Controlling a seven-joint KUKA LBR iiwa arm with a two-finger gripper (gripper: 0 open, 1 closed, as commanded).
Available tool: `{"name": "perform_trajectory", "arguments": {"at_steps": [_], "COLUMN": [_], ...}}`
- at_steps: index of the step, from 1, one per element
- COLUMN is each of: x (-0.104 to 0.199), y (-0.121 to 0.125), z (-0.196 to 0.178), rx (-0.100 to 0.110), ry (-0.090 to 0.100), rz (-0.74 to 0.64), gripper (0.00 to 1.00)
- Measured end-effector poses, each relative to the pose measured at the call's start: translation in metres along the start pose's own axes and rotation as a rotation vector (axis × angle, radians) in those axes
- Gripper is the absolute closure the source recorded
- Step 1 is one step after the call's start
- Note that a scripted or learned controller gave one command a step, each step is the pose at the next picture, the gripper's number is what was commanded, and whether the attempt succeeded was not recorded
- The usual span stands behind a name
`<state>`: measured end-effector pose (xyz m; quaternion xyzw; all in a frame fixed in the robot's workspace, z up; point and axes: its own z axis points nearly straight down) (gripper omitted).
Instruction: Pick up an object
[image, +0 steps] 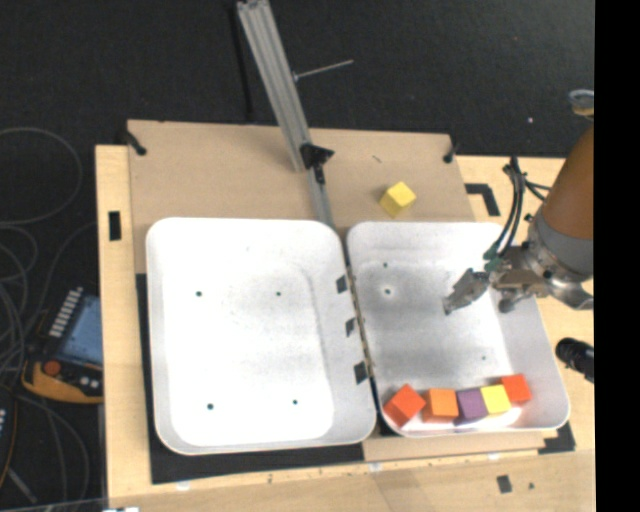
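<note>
Approach step, by my judgement: gripper (468, 292) hangs over right bin (420, 250) mid-floor, jaw state not discernible, nothing seen held. Blocks (458, 402) line near wall (orange, purple, yellow). Next: travel toward them, descend.

Left bin (250, 330): floor bare, open from above.
Right bin (420, 320): upper and middle floor open; gripper (468, 292) hangs over right-centre, arm (565, 230) behind it blocks entry from right.
Row of blocks (458, 402) packed against near wall of right bin, touching one another; little side room between them, wall close behind.
Clips (352, 325) along seam between bins.
Slanted metal rail (285, 90) crosses above bench's far edge.
Yellow cube (397, 198) alone on bench beyond right bin, free all round.
</note>
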<state>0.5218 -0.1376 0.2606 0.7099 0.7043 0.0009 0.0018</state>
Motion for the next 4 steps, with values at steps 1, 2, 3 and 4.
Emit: {"name": "perform_trajectory", "arguments": {"at_steps": [1, 2, 3, 4], "x": [0.026, 0.077, 0.153, 0.223], "y": [-0.018, -0.034, -0.039, 0.003], "z": [0.056, 0.064, 0.064, 0.064], "rx": [0.008, 0.005, 0.004, 0.001], "ry": [0.002, 0.003, 0.005, 0.004], "rz": [0.002, -0.013, -0.018, -0.018], "gripper": [0.00, 0.00, 0.00, 0.00]}}
